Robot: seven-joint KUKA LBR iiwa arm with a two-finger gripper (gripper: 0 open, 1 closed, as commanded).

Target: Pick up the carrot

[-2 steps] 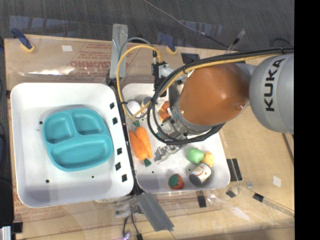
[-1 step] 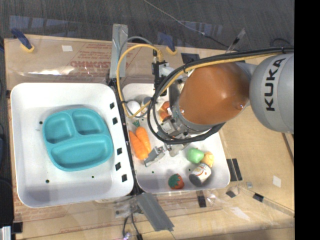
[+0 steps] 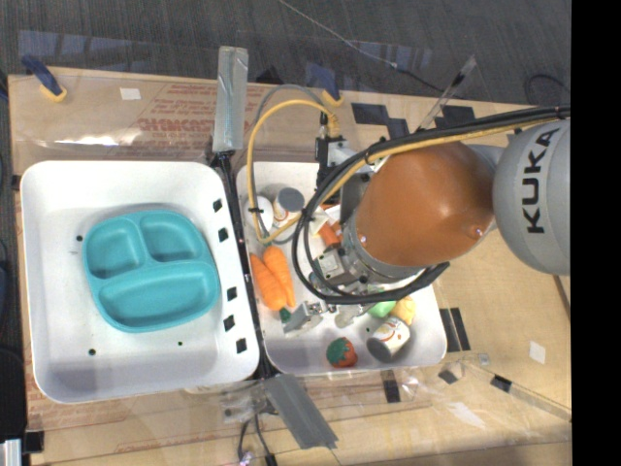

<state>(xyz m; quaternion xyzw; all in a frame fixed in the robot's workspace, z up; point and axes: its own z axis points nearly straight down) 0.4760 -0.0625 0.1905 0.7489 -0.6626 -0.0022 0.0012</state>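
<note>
Carrot (image 3: 273, 278) lies in right bin (image 3: 427, 349), just left of gripper (image 3: 303, 316); jaws' state can't tell. Left bin (image 3: 44, 260) holds teal tray (image 3: 150, 268).

"KUKA" on the grey arm (image 3: 532, 202)

Arm (image 3: 427, 212) bent low, gripper (image 3: 303, 316) down

Two white bins sit side by side on the table (image 3: 97, 105). In the left bin (image 3: 49, 357), a teal divided plate (image 3: 150, 268) lies near the centre, tilted. Over in the right bin (image 3: 427, 352), at six o'clock, a red strawberry toy (image 3: 341, 352); just toward three o'clock, a small white bottle (image 3: 390, 338) and a yellow-green piece (image 3: 393, 310).
</note>
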